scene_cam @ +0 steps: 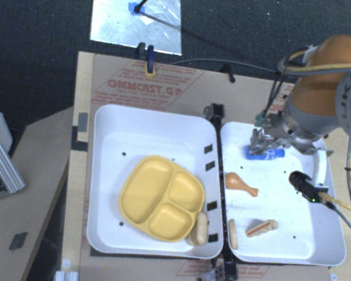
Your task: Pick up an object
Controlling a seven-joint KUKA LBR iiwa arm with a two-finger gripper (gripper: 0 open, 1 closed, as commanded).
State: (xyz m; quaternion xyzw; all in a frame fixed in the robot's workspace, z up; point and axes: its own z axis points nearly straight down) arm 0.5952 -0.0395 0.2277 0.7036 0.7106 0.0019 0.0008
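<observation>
Blue toy (267, 153) lies in the right bin (328, 239) with the hand (262, 143) low on it; nothing is lifted yet. Whether the hand grips it, I cannot tell.

One camera, fixed above the bench (169, 85), looks down at a slant from the near edge toward the far one; both bins fit in frame, the left bin (120, 130) near the centre, the right bin (327, 242) toward the right side; the distance is middling, so the whole bench top shows along with dark floor past its far edge; the arm (335, 67) enters from the upper right.
</observation>
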